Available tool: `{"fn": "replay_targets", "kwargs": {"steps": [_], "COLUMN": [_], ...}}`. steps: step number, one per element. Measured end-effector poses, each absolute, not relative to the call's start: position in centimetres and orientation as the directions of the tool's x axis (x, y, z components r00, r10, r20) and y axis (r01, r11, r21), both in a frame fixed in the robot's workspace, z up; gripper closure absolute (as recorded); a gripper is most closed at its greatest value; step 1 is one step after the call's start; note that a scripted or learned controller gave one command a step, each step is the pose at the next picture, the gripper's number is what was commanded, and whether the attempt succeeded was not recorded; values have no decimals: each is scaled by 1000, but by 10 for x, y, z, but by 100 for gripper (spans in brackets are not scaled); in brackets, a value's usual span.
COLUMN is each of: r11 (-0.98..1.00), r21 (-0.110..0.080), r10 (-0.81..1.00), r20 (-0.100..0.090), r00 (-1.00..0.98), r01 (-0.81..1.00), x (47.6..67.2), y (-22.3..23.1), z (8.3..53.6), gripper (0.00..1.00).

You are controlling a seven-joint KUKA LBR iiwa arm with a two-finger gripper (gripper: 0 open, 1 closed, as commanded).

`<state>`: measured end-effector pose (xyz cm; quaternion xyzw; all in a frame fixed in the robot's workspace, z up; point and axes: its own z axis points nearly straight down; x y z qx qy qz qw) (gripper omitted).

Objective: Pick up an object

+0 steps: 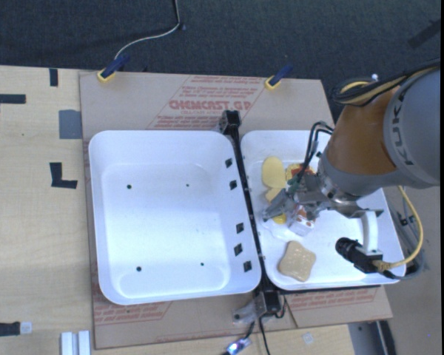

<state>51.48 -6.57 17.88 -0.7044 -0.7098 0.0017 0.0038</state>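
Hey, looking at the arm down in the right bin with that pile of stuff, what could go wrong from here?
1. The gripper sits low in a tight cluster, a yellow piece and small mixed items, so it may nudge things aside or catch more than one.
2. It works near the divider between the bins, so a bump seems possible.
3. The tan bread-like piece lies apart and may go untouched.

We count two shallow white bins: the left bin [163,213] and the right bin [322,268]. In the right one we make out one tan, bread-like piece [297,260], one yellow oval piece [273,172], and a small cluster of red and yellow bits [300,172] under the arm that we cannot count. Two blue-and-yellow clamps [112,68] [280,75] grip the one cardboard sheet [200,102]. One arm [385,139] reaches in.
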Motion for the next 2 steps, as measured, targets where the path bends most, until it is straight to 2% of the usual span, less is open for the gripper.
{"fn": "replay_targets", "kwargs": {"steps": [1,2], "r11": [0,2], "r21": [16,38], "r10": [1000,1000], "r20": [-6,-12], "r00": [0,-2], "r01": [1000,999], "x": [555,607], "y": [-102,-107], "z": [115,103], "gripper": [0,0]}}
